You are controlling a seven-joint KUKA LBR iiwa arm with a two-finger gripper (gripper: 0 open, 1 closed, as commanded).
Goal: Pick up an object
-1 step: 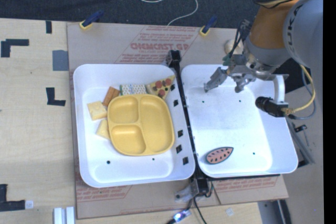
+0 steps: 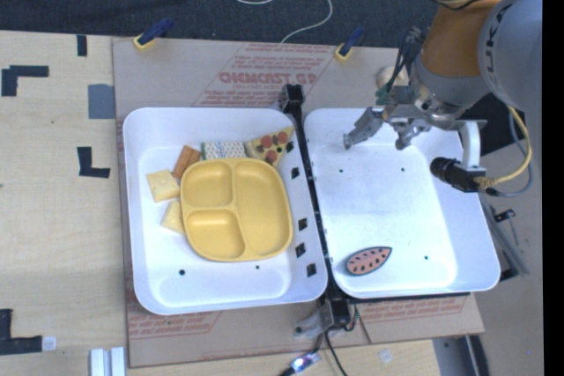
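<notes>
Overhead slanted view of two white bins set side by side. Left bin [image 2: 141,189]: yellow divided plate [image 2: 236,209] laid over small flat pieces, with tan squares [image 2: 163,186] showing at its left edge. Right bin [image 2: 458,233]: pink oval piece with dark spots [image 2: 367,261] near the front wall. Gripper [image 2: 381,136] poised over the right bin's far end, fingers spread apart, nothing between them, well apart from the pink piece.

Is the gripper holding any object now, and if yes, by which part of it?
Nothing is held. The gripper hangs open over the right bin, with only bare bin floor between its fingers.
</notes>
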